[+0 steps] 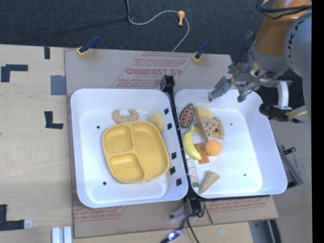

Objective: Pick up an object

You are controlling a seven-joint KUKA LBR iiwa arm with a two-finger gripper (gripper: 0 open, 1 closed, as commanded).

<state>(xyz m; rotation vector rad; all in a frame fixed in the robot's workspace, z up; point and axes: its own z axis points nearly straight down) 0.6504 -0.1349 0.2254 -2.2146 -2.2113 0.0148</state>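
The arm [283, 29] hangs over the right bin's [253, 151] far edge, its gripper [229, 91] spread apart and holding nothing. This looks like the approach step. Below-left of the gripper cluster 2 likely targets: banana [190, 145], then orange [213, 148]. The next move calls for descending over 1.

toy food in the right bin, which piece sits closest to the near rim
The tan ice-cream cone, lying alone at the bin's near-left corner. The yellow banana, round orange ball and waffle piece all cluster farther back.
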